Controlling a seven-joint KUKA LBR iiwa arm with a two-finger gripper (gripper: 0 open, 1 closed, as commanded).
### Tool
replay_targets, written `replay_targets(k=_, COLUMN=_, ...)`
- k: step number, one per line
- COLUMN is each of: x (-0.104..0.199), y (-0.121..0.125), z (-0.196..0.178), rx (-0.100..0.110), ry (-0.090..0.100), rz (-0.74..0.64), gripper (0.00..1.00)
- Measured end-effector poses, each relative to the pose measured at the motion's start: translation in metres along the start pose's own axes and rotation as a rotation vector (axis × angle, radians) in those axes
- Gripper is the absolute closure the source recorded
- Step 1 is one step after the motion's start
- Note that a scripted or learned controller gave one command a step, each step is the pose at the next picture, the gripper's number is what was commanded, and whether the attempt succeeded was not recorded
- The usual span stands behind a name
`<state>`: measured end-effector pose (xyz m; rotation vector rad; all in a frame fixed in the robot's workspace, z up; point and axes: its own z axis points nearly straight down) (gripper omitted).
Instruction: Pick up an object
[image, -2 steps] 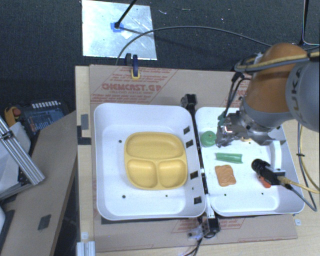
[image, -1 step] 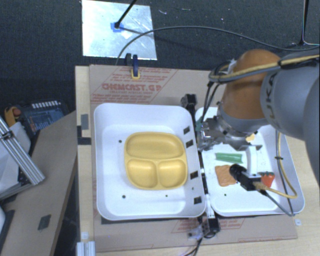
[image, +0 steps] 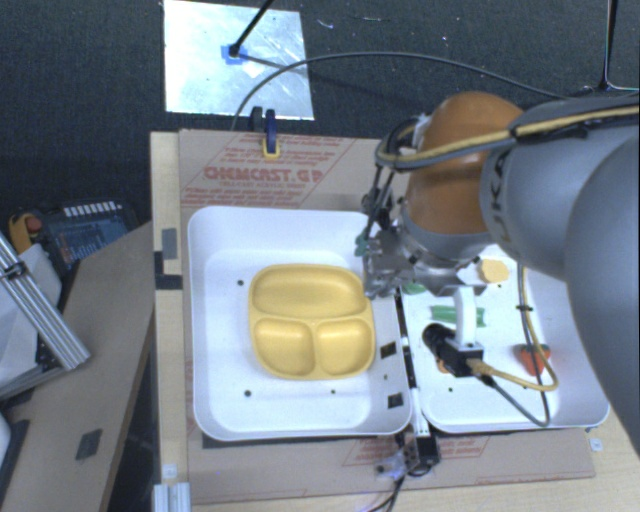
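Note:
A yellow divided plate (image: 305, 320) lies in the middle of the left bin (image: 215, 300). My gripper (image: 377, 278) hangs over the seam between the two bins, just off the plate's upper right corner. The right bin (image: 570, 400) holds a small green piece (image: 473, 317), a red-orange carrot-like piece (image: 535, 355) and a pale yellow round piece (image: 492, 270), all partly hidden by the arm. I see nothing held at the gripper.
The big grey arm with its orange band (image: 460, 170) covers much of the right bin. A cardboard sheet (image: 265, 170) lies under the bins. A bench with electronics (image: 80, 230) stands to the left.

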<state>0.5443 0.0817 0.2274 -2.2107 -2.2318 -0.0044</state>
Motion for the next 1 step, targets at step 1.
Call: replay_targets(k=1, x=-0.003, y=-0.0001, z=0.0001, rx=0.001, ry=-0.002, rz=0.005, gripper=0.0)
